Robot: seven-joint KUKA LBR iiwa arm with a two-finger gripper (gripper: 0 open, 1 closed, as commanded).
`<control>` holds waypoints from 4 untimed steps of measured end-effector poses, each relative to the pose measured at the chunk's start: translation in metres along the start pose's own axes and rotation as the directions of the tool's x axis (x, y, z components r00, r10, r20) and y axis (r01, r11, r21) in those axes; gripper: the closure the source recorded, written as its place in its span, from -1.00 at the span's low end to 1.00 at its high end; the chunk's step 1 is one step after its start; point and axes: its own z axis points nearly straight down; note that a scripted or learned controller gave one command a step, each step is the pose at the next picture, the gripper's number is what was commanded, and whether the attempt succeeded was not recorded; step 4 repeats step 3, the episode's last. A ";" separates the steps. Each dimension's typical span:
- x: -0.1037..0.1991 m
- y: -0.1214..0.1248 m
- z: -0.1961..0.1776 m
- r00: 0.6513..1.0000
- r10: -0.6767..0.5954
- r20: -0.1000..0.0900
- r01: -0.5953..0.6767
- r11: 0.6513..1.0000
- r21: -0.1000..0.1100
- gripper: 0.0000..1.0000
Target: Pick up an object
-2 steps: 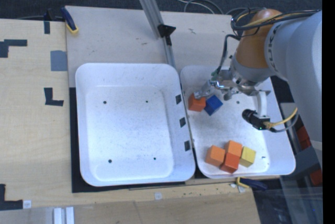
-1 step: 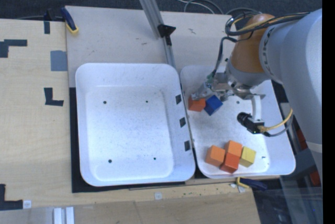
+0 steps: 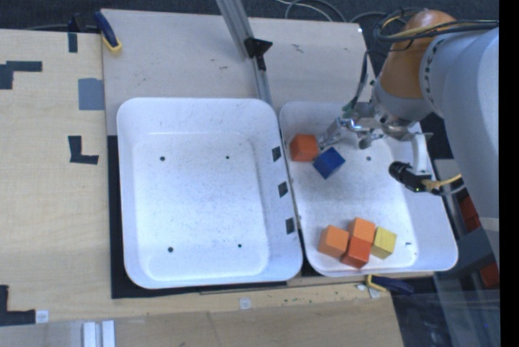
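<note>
My gripper [image 3: 347, 139] hangs over the far part of the right bin [image 3: 430, 232], open, with nothing between its fingers. A blue block [image 3: 328, 164] lies tilted just below and left of it, close to the left fingertip [image 3: 329, 139]. An orange block [image 3: 304, 147] sits beside the blue one, against the bin's left wall. At the near end of the same bin lies a cluster: an orange block [image 3: 333, 241], another orange block [image 3: 363, 229], a red-orange block [image 3: 355, 254] and a yellow block [image 3: 383, 242].
The left bin [image 3: 195, 114] stands beside the right one. A slanted metal rail [image 3: 231, 1] runs down to the gap between the bins. The grey arm with its orange band [image 3: 409, 53] fills the right side, and a cable connector [image 3: 409, 175] hangs over the right bin.
</note>
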 end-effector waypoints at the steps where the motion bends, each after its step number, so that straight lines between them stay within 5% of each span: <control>1: 0.035 -0.045 0.005 1.000 0.003 0.005 -0.003 1.000 0.012 -1.00; 2: 0.034 -0.045 -0.003 1.000 0.004 0.004 -0.004 1.000 0.016 1.00; 3: 0.091 -0.082 -0.097 1.000 -0.007 -0.009 0.007 1.000 0.016 1.00; 4: 0.091 -0.082 -0.097 1.000 -0.007 -0.009 0.007 1.000 0.016 1.00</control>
